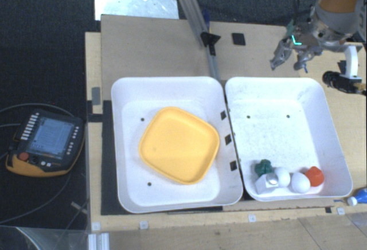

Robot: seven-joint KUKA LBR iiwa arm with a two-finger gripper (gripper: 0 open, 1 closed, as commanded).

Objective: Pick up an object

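My gripper (pixel 289 61) hangs above the far edge of the right bin (pixel 287 100), its two fingers spread apart and nothing between them, so it is open. A yellow square plate (pixel 179 144) lies in the left bin (pixel 123 128). Along the near wall of the right bin sit a dark green piece (pixel 263 167), a small white-grey object (pixel 270 180), a white ball (pixel 300 182) and an orange-red ball (pixel 314 175). All of them lie far below and in front of the gripper.
A metal pole (pixel 192 5) slants across the back of the bench. A handheld control pendant (pixel 45 141) rests on the floor at the left. A small blue item (pixel 356 199) lies outside the right bin's near corner.
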